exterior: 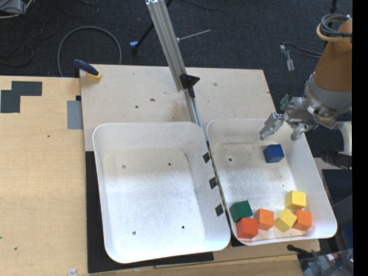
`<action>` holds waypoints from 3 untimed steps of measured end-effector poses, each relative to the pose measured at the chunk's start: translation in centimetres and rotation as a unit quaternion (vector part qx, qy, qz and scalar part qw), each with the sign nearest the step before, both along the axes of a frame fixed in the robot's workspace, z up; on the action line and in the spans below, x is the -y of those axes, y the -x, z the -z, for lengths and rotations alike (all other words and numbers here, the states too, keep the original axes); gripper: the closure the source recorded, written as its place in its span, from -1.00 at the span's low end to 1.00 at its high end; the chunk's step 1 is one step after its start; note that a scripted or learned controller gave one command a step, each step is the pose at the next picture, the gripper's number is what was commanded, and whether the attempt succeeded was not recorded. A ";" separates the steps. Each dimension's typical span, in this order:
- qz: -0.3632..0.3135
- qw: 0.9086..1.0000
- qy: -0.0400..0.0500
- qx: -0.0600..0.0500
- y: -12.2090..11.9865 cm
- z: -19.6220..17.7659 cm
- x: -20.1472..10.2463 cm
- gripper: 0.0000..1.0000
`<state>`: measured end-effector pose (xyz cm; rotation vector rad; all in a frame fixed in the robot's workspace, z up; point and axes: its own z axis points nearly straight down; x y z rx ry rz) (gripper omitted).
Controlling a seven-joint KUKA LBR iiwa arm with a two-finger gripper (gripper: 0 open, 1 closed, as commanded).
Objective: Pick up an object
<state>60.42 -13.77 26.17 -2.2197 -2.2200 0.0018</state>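
A pale, speckled bench board (172, 96) is sitting over a dark floor strewn with cables, and it is bearing two shallow white bins with rounded corners. Over the right bin (322, 180), the gripper (283, 129) is hanging with its two grey metal fingers (269, 127) spread apart and pinching nothing. The fingers are pointing down toward the bin's upper area. Just below and between them, a blue cube (274, 153) is resting on the bin floor, apart from the fingertips. Behind the gripper, the arm's wrist is showing a grey section, and above it an orange band (336, 65) is curving up toward the right side. Farther down the same bin, a cluster of small blocks is lying along the lower wall: a green cube (241, 210), a red-orange cube (247, 227) just beside it, an orange cube (265, 218), a yellow cube (285, 220) tilted on its corner, another orange cube (302, 219), and a second yellow cube (295, 199) a little above them. The left bin (109, 154) is showing a smooth, faintly smudged floor with a few dark specks. A ribbed aluminium bar (168, 42) is slanting down across the bench toward the seam between the bins, with a black bracket (188, 81) clamped on it. A light wooden panel (37, 171) with grey patches is lying to the left of the bench.
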 end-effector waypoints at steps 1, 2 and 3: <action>0.001 1.000 0.000 -0.004 0.3 14.4 5.7 -1.00; -0.001 1.000 0.000 0.001 -6.1 17.1 6.0 -1.00; -0.002 1.000 0.001 0.000 -6.0 15.9 5.9 1.00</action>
